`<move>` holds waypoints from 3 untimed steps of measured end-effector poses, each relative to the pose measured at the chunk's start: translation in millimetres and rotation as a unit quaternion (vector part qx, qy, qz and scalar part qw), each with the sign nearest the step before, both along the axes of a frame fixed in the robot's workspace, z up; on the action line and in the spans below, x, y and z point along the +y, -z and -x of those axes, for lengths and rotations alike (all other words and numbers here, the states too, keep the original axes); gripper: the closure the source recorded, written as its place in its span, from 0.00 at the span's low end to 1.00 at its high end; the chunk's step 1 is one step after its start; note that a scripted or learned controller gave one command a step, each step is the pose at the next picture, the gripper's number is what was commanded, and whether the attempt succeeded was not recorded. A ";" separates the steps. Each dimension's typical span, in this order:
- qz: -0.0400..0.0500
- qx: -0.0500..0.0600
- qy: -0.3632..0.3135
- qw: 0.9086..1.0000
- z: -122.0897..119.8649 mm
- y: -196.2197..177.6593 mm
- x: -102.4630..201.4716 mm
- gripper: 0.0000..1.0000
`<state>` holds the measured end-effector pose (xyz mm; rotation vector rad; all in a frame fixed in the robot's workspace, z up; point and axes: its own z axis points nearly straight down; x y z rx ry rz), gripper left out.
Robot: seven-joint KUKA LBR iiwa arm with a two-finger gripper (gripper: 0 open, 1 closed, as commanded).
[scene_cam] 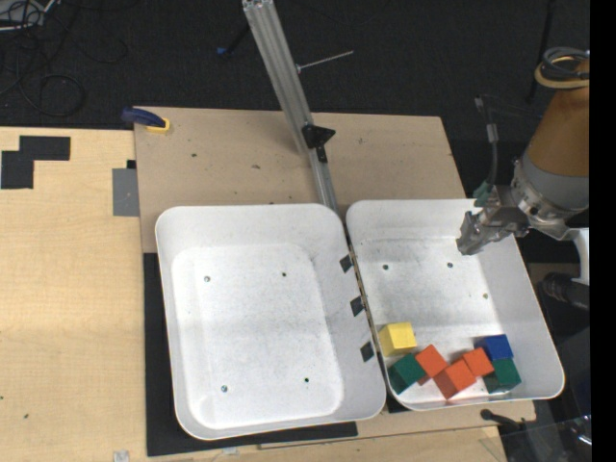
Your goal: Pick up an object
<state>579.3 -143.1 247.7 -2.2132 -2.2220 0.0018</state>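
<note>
In the right-hand shallow white plastic bin, all the small blocks sit clustered in the near corner: a yellow cube at the left, a dark green block just nearer, two orange-red blocks touching in the middle, a blue cube and another dark green block at the right. No writing or label can be read on any of them. The left white bin lies beside it on the pale wooden tabletop, over a dark mat. A slanted silver aluminium rail rises from between the bins toward the far side, where the room is black and strung with cables. A blue and yellow clamp grips the far left edge of the board. The grey gripper hovers over the far right part of the right bin, well apart from the blocks; it is too small and blurred to tell whether it is parted or closed. The orange-banded arm is cut off at the right.
</note>
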 end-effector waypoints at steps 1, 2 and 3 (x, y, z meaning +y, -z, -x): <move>0.000 0.000 0.000 1.000 19.8 8.4 45.5 1.00; 0.000 0.001 0.000 1.000 33.1 20.2 101.4 1.00; 0.000 0.001 0.000 1.000 41.4 30.6 152.8 1.00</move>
